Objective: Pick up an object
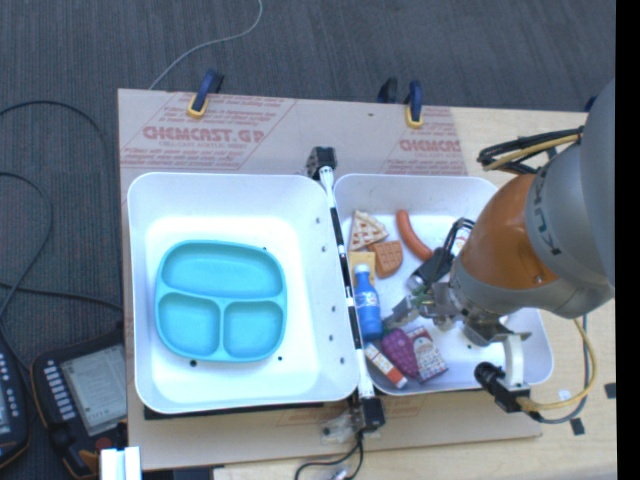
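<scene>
Entry, pick attempt, as I read it from the remote station. Progress: not yet done, in my judgement. The gripper (415,303) was low inside the right bin (540,363), among the toy food, and I saw nothing lifted clear. Whether it was apart, together or clamped on anything I could not tell; the wrist and orange band hid too much.

Right bin, contents:
- blue bottle (367,306), glossy plastic, cylindrical, lying along the left wall.
- sausage (412,234), smooth, reddish, curved rod.
- waffle wedge (368,230), tan, gridded triangle.
- brown biscuit (388,258), matte, roundish.
- purple packet (413,354), flat, printed, lying just beside the gripper; likeliest candidate, I judged.
- small red-and-white tube (384,365), near the front wall.

Left bin (140,268), contents:
- turquoise tray (220,300), smooth moulded plastic, three compartments, rounded corners.

Remaining: secure one item and raise it.
</scene>
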